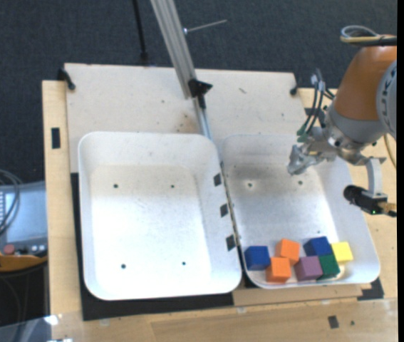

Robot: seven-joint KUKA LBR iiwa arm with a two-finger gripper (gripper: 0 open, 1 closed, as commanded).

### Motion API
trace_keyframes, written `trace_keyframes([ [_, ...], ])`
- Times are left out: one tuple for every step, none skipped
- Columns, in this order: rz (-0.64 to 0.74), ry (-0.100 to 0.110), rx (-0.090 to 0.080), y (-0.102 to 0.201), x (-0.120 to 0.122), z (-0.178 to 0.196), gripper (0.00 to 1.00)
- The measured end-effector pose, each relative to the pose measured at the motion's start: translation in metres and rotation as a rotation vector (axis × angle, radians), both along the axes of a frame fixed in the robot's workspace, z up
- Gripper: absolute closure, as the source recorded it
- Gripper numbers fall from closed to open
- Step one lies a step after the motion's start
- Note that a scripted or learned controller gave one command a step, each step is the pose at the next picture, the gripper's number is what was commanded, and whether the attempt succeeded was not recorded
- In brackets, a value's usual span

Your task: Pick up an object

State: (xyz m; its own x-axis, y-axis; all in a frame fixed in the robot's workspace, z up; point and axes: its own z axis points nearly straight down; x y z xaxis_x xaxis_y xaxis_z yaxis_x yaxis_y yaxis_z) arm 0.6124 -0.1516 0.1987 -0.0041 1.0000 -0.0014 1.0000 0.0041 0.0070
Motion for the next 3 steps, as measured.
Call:
trace_keyframes([
  [0.0, -0.001, 0.0, 0.007, 0.008, 0.056, 1.0],
  [0.003, 0.006, 0.002, 0.069, 0.007, 0.053, 1.0],
  [0.003, 0.005, 0.002, 0.13, 0.015, 0.052, 1.0],
])
